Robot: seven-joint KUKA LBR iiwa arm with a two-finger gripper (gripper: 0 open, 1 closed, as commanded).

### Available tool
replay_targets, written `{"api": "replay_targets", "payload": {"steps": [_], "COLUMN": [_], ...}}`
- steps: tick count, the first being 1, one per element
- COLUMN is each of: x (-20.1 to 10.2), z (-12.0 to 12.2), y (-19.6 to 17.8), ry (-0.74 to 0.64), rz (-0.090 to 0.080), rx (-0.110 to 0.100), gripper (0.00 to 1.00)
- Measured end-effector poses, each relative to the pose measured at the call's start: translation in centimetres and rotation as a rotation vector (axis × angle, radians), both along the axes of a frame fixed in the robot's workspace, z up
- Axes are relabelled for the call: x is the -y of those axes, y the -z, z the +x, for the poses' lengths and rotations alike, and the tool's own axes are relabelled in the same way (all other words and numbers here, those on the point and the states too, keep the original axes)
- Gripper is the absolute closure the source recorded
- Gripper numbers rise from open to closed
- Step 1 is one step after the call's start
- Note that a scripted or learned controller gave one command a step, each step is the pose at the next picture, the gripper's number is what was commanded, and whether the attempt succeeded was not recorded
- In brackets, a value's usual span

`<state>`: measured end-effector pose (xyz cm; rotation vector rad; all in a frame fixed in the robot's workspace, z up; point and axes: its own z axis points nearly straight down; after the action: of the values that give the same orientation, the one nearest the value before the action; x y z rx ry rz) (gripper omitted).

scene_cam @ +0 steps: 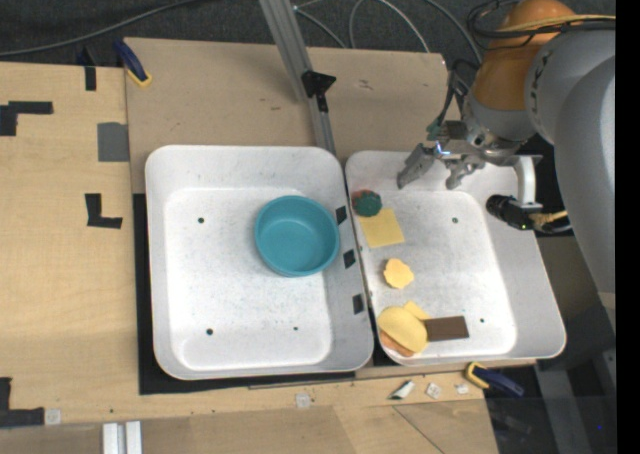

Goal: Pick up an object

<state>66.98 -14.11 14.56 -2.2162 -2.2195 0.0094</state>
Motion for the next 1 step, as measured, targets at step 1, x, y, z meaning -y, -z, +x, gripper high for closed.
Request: {"api": "replay_targets", "payload": {"steps": [1], "x": [-0.12], "z": [-0.17], "y": [5.47], "ry": [-0.001], "rz": [0.000], "rx": [0.001], "gripper": [0.00]}}
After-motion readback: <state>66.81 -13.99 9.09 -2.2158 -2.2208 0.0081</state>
